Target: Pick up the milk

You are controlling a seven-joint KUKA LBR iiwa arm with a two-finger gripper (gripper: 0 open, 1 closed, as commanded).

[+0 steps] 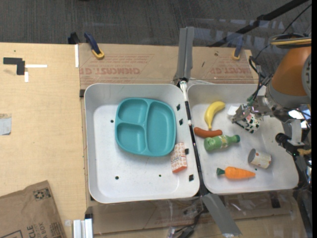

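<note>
A small white carton with black cow patches, the milk, lies in the right bin near its far right side. My gripper is down in that bin, right over the carton's upper left edge and touching or nearly touching it. Its metal parts hide part of the carton. The grey arm with its orange band comes in from the right above the bin.
The right bin also holds a banana, a red sausage, a green bottle, a carrot and a pale cup on its side. The left bin holds a teal divided plate and an orange-and-white box.
</note>
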